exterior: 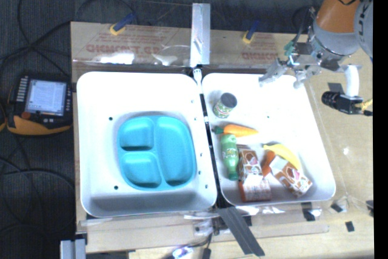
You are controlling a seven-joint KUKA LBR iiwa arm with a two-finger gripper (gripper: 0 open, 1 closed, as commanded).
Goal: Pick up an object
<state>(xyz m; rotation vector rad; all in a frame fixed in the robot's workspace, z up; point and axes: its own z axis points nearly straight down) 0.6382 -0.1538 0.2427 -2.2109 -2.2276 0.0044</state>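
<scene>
My gripper (283,77) hangs over the far rim of the right bin (273,107), its two fingers spread apart and open with nothing between them. Below it in that bin stand a small green-labelled can (225,105), an orange carrot (240,129), a green bottle (229,156), a yellow banana (285,154) and brown snack cartons (291,178) crowded toward the near side. The can is the closest item to the gripper, down and to its left.
The left bin (97,100) holds a blue three-compartment tray (156,151). A metal post (200,33) rises behind the divider between the bins. A handheld pendant (41,100) lies on the floor at the left.
</scene>
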